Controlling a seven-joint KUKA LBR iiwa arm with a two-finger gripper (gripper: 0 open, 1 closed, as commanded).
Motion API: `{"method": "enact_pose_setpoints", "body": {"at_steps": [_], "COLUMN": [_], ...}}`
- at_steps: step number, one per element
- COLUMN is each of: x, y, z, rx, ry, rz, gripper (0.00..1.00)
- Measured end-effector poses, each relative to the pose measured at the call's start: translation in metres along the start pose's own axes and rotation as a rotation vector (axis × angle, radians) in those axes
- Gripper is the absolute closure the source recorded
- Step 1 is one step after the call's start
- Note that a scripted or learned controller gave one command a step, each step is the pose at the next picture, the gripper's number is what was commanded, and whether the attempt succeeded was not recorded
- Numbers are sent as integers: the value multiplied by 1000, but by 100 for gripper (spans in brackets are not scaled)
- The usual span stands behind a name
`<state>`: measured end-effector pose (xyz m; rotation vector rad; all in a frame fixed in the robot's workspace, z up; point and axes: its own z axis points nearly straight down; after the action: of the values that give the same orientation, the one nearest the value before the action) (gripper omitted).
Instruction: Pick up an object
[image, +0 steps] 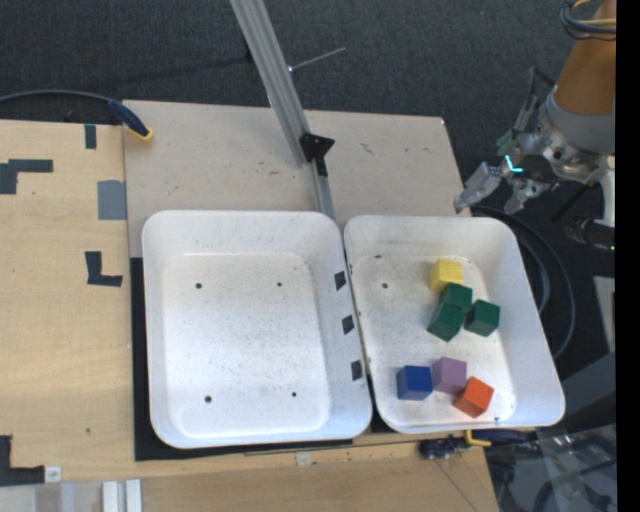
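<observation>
So on our rig the gripper (497, 190) is parked up off the top-right corner of the right bin (520, 260), hanging past the rim over the dark floor rather than over the blocks. Its two fingers (478, 186) are spread apart and we don't see anything between them, so it's got hold of nothing. Just behind it the wrist runs up into the orange band (588, 70) at the frame's top right. Closest thing to the gripper is the yellow block (447, 273), below and a little left of it inside the right bin. Right under that sit the green blocks: one (457, 296) touching the yellow, another (446, 321) just below it, and a third (482, 317) beside those two. Further down from the gripper, near the bin's front edge, we've got a blue block (414, 382), a purple block (450, 374) next to it, and an orange block (475, 397) tucked against the purple one. Well off to the gripper's left is the left bin (160, 300). A grey metal pole (283, 90) slants down toward the seam between the bins.
</observation>
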<state>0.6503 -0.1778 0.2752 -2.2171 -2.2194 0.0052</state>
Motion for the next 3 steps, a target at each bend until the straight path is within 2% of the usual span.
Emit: {"method": "enact_pose_setpoints", "body": {"at_steps": [1, 2, 3], "x": [0, 0, 5], "y": [1, 1, 1], "z": [-3, 41, 105], "rx": [-4, 0, 2], "ry": [-2, -1, -1], "rz": [-1, -1, -2], "gripper": [0, 0, 0]}}
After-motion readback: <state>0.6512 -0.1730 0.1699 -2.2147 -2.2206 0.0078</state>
